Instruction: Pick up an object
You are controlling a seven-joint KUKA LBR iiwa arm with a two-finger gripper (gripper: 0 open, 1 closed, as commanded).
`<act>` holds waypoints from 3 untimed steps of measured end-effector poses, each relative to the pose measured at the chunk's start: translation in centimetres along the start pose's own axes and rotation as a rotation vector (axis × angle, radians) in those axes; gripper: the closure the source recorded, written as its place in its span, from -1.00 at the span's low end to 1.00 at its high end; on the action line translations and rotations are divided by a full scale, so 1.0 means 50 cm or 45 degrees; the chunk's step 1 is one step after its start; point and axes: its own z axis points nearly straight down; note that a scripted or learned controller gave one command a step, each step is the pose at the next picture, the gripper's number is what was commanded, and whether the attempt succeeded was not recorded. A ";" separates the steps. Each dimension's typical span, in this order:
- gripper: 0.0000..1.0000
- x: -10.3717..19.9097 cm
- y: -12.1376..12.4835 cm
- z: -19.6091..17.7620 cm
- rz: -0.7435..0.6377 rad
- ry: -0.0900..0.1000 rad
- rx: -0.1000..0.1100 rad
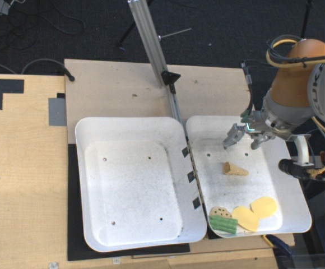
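The right bin (297,206) holds a tan cone-shaped piece (235,170) near its middle. At its front edge lie two yellow rounds (255,213), a green piece (224,224) and a brown speckled cookie (220,212). My gripper (245,140) hangs over the back of the right bin, a little behind and to the right of the cone. Its fingers (232,136) are spread open with nothing between them.
The left bin (95,133) sits beside the right one, with black clips along the shared edge. A slanted aluminium rail (151,43) rises behind the bins. The arm's orange band (300,66) and cables stand at the right. A wooden bench lies to the left.
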 end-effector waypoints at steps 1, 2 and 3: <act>-1.00 -0.001 0.002 -0.005 0.001 -0.001 -0.006; -1.00 0.001 -0.003 0.124 0.001 0.000 0.002; -1.00 0.002 -0.001 0.209 0.003 -0.003 -0.009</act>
